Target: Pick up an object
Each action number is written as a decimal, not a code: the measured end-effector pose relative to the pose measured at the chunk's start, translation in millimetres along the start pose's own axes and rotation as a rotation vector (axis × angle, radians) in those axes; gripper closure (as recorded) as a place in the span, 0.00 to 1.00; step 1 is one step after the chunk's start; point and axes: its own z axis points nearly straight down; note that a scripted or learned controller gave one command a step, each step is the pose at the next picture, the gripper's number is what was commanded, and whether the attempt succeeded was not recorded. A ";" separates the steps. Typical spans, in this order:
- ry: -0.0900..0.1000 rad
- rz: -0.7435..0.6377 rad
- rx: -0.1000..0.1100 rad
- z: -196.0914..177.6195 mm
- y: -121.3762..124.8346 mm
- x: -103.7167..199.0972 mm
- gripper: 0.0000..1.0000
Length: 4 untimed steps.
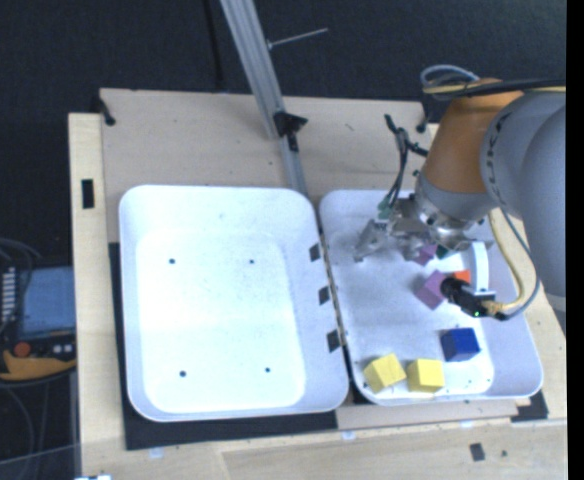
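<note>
The grey arm (pixel 527 168) reaches in from the right over the right-hand bin (pixel 372 298), its orange band (pixel 462 148) sitting just above the wrist. The gripper (pixel 397 230) hangs low over the bin's far half, pointing toward the bin's left wall.

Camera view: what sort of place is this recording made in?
Probably a robotics lab grasping bench: two shallow white plastic bins side by side on a wooden bench, small yellow foam blocks as test objects, and a grey robot arm reaching in.
</note>
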 end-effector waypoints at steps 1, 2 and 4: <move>-0.001 0.006 -0.008 -14.5 1.8 -2.2 1.00; -0.001 -0.006 -0.011 -70.4 1.6 6.6 1.00; -0.001 -0.010 -0.007 -141.0 7.7 10.7 1.00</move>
